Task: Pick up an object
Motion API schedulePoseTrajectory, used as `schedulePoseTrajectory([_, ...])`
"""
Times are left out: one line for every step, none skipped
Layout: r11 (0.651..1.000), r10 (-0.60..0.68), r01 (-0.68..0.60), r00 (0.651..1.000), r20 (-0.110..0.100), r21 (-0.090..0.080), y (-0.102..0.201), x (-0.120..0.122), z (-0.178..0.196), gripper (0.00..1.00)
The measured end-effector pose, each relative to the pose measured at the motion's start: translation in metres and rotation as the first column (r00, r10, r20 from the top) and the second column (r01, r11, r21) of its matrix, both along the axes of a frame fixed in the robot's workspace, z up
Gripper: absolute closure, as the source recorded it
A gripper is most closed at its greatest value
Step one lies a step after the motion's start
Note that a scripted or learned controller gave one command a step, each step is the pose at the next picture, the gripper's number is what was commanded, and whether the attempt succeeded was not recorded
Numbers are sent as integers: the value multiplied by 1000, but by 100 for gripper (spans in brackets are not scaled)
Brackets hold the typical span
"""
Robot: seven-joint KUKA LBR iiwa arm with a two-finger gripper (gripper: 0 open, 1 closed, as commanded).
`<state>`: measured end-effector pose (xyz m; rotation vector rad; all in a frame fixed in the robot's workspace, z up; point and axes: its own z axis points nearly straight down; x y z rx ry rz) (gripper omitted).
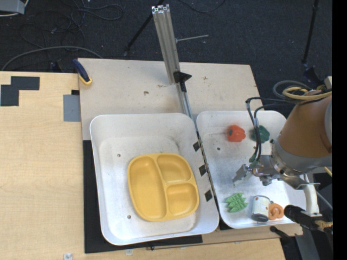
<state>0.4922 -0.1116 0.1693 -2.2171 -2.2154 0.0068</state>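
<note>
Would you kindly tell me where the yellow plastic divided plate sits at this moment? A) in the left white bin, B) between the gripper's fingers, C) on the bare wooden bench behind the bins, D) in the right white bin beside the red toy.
A: the yellow plastic divided plate lies flat in the left white bin, apart from the small items in the right white bin.
</note>
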Motion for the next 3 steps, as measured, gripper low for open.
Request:
schedulePoseTrajectory([1000, 0, 0, 1000, -2, 1, 0, -12, -55, 0])
schedulePoseTrajectory([1000, -5, 5, 1000, 2, 0, -1, -11, -42, 100])
schedulePoseTrajectory([1000, 2, -2, 1000, 10, -2, 0, -6, 0, 100])
